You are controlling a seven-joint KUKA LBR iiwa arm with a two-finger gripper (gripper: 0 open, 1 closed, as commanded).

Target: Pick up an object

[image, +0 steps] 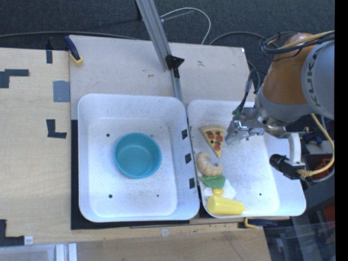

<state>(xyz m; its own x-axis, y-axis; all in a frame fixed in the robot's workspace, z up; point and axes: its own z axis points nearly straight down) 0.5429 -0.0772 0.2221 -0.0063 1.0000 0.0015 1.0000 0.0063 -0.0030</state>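
— So where's the pizza slice (213, 139)?
— Lying in the right bin (283, 200), just left of the tool (235, 134).
— Gripped?
— No, the tool holds nothing; its spread I cannot tell.

The desk (32, 145) was pale wood with a lighter board (125, 69) laid over its rear. Two shallow white bins sat directly on it, side by side and touching: the left bin (89, 145) and, just right of it, the right bin (272, 200). Dark tape marks (53, 129) lay on the wood left of the left bin, and a blue-and-yellow clamp (73, 50) behind it.
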